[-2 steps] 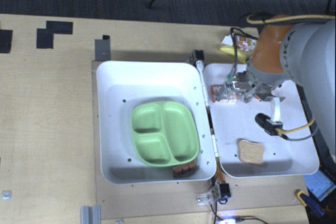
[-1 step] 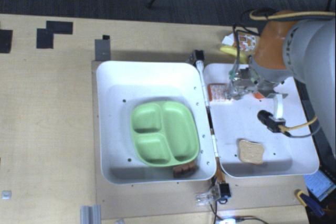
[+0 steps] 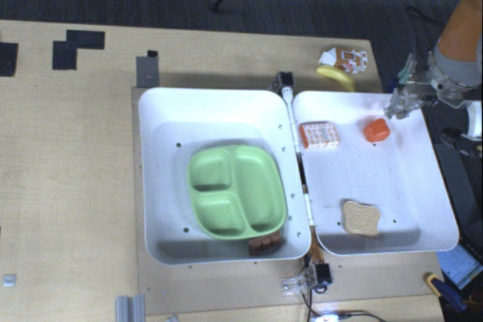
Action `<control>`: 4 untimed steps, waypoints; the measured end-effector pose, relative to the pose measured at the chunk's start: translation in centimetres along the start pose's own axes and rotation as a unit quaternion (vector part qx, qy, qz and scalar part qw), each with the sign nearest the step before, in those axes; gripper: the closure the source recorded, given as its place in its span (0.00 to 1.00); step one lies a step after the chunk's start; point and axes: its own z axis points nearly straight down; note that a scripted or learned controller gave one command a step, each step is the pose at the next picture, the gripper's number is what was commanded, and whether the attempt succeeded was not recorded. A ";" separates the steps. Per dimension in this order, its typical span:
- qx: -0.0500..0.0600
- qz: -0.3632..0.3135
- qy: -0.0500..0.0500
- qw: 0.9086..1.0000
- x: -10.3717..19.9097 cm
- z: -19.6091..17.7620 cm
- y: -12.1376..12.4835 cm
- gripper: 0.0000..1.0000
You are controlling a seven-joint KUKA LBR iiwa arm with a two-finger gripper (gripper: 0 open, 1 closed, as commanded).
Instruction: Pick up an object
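At far right edge of right bin, gripper, finger state unclear, could clip rim, missing orange ball.

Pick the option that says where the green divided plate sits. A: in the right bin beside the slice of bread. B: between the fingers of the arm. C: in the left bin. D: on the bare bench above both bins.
C: the green divided plate lies flat on the floor of the left bin, while the slice of bread lies in the right bin.
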 end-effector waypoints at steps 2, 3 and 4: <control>0.003 0.000 0.002 1.000 3.1 7.0 -7.7 0.00; 0.002 -0.002 0.003 1.000 10.1 7.7 -3.1 0.00; 0.000 -0.003 0.002 1.000 10.1 6.5 -3.0 1.00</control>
